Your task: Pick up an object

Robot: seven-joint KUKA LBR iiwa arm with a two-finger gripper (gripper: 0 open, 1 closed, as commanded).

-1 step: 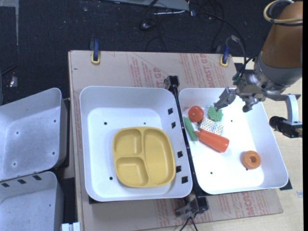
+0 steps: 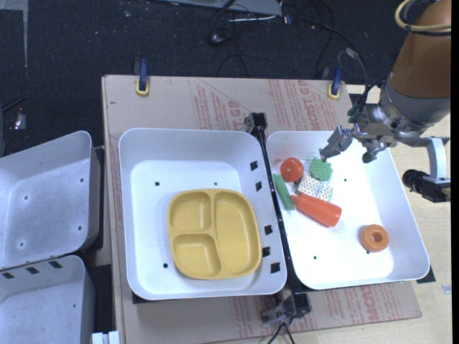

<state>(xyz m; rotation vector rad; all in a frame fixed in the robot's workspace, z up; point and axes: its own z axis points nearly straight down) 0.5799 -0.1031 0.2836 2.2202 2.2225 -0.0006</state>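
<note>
— Though both bins are the same smooth white plastic, what sits in the left bin [image 2: 136, 192]?

— A yellow plate [image 2: 214, 233], glossy, with rounded corners and three moulded sections. It lies flat on the bin floor.

— And the right bin [image 2: 401, 213]?

— A huddle of toys near its left wall. A round red tomato [image 2: 291, 169], a knobbly green ball [image 2: 320, 169] just beside it, a slim green stick [image 2: 283, 191] along the wall, a white block with coloured speckles [image 2: 315, 188], and a smooth orange carrot [image 2: 316, 208] lying aslant, touching the block. Well apart, toward the right wall, lies an orange ring [image 2: 374, 238] with a hole in its middle.

— The gripper [image 2: 353, 146]?

— It hangs over the bin's far edge, its two dark fingers spread wide, nothing between them. One fingertip is near the green ball.
</note>
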